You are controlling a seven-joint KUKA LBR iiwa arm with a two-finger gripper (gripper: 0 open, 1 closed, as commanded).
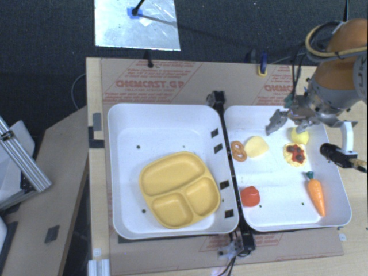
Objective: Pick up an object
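My gripper (286, 126) hangs over the back part of the right bin (339, 214), open, with nothing between its fingers. One grey finger (276, 121) points down and to the left. Just below and right of it lies a small yellow fruit (299, 135). In the same bin lie a pizza slice (295, 154), a yellow wedge (256, 146), a pretzel (238, 150), a red round piece (250, 196) and a carrot (315, 195).
The left bin (123, 154) holds a yellow divided plate (179, 188). A black divider (225, 154) runs between the bins. A black part (336, 154) of the arm overhangs the right bin's right rim. A silvery sheet (137, 17) lies behind the bench.
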